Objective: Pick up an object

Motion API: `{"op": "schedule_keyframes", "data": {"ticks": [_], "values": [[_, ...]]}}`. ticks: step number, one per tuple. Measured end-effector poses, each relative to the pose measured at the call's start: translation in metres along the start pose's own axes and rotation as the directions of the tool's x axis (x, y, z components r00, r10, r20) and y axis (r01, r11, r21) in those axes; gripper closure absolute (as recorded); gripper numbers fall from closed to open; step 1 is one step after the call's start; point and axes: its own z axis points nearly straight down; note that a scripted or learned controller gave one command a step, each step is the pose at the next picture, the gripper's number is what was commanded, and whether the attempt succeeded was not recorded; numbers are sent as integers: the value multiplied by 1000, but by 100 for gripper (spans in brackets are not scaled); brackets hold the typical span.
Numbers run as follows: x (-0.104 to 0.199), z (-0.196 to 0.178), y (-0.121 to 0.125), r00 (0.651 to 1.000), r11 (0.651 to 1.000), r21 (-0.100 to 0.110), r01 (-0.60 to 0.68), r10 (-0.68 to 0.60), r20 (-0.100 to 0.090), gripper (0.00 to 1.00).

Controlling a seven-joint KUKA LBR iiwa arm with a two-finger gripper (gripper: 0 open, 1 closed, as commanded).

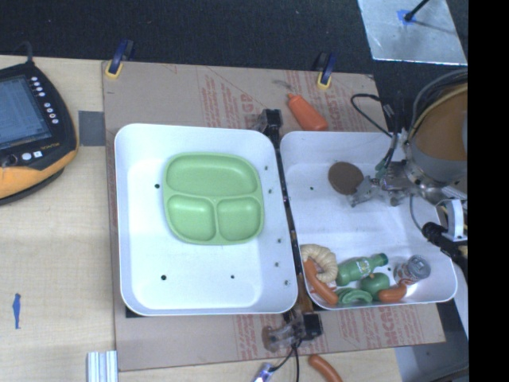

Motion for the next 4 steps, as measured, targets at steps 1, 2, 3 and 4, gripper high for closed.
{"op": "schedule_keyframes", "data": {"ticks": [1,2,3,4], "values": [[-15,-8,62,1000,1000,-2,-1,1,-3,0],[38,-42,12,1000,1000,-1,2,-2,-2,0],[71,-3,60,1000,1000,-6,2,-2,-1,0],[44,-2,66,1000,1000,-6,-2,2,-1,0]]}}
